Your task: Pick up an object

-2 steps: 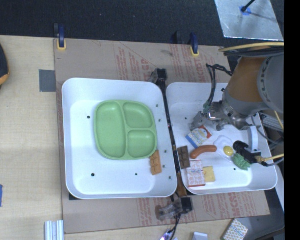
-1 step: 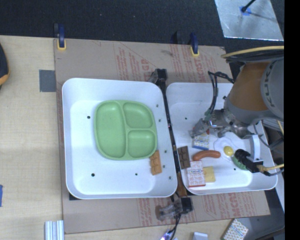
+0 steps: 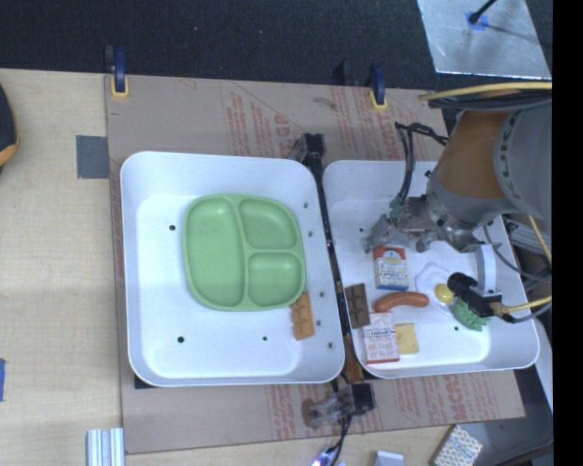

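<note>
1. Counting containers: two shallow white bins, smooth with rounded corners, side by side, the left bin (image 3: 136, 260) and the right bin (image 3: 360, 187).
2. Left bin holds two things. One green plate (image 3: 243, 252), smooth, a rounded rectangle with three compartments, sits at centre. One small brown ridged piece (image 3: 301, 316) lies by the bin's right edge, just beside the plate's lower right corner.
3. Right bin holds seven loose items that I can count, all in its lower half:
   - one small carton (image 3: 392, 268), boxy, red top and blue label, at mid-bin;
   - one sausage (image 3: 400, 301), glossy reddish cylinder, lying crosswise just below the carton;
   - one red-and-white packet (image 3: 379, 342), flat, near the bottom edge;
   - one yellow slice (image 3: 406, 338), flat and square, touching the packet's right side;
   - one dark brown bar (image 3: 356, 305), segmented, along the left edge;
   - one white round piece (image 3: 430, 280), right of the carton;
   - one green piece (image 3: 472, 319) near the right edge, shape unclear.
4. One gripper (image 3: 394, 229), grey metal, hangs over the right bin's middle, just above the carton in view. Can't tell if it's released or clenched, or if it touches the carton.
</note>
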Motion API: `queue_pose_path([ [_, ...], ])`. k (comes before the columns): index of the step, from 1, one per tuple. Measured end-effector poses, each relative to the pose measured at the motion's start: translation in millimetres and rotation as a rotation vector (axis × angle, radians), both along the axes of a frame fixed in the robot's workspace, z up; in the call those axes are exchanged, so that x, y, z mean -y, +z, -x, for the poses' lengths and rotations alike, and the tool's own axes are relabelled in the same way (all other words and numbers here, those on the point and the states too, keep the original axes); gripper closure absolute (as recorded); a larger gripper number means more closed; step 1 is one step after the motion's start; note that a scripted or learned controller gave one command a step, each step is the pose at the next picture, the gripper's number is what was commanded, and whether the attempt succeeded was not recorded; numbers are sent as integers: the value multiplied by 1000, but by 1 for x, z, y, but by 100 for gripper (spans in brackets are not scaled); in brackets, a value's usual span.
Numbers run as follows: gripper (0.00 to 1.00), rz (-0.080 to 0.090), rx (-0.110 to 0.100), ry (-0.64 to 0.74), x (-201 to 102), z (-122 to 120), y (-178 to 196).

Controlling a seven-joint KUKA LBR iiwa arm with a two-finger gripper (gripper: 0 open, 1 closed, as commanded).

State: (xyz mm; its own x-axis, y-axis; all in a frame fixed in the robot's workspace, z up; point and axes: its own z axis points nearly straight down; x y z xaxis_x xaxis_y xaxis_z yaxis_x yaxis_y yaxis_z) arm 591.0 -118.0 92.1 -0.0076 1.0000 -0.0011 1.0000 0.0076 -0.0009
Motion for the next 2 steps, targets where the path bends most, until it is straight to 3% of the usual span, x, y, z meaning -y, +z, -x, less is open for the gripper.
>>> queue_pose_path([
  [1,0,0,1,2,-27,-31,0],
  [2,0,0,-6,-6,5,-4,-1],
])
